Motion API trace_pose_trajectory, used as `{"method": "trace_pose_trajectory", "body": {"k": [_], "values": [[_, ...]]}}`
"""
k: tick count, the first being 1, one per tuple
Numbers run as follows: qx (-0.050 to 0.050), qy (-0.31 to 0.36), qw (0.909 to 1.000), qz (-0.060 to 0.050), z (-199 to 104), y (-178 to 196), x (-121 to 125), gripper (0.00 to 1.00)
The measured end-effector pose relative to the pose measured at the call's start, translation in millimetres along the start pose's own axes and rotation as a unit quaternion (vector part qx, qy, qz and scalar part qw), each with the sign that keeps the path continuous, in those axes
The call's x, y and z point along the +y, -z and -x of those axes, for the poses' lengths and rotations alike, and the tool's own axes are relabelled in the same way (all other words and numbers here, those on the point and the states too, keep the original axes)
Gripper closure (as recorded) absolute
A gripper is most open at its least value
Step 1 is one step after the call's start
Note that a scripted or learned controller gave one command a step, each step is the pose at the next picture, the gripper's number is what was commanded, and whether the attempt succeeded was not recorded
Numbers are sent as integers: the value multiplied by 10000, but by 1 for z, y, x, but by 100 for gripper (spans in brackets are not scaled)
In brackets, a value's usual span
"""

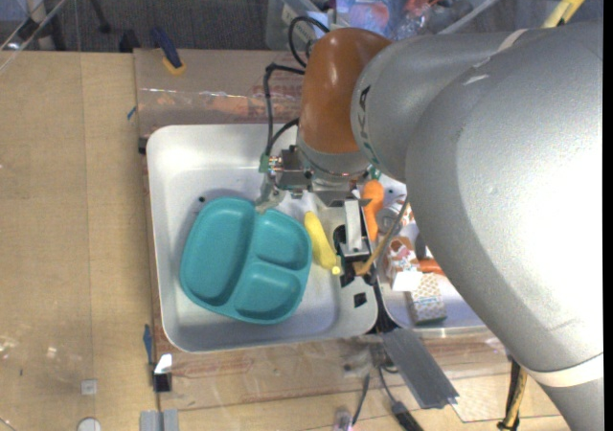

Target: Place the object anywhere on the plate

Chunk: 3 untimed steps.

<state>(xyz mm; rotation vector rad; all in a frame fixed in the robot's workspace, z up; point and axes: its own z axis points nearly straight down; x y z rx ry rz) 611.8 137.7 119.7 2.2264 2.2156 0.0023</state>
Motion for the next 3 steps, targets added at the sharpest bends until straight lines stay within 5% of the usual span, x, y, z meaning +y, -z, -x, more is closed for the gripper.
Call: {"method": "trace_pose_trajectory", "body": {"k": [1, 2, 3], "values": [[-6, 605, 9982, -1, 49, 65, 45, 0], [0, 609, 9981, -29, -28, 30, 18, 0], [-4, 457, 9990, -30, -59, 9, -91, 0]]}}
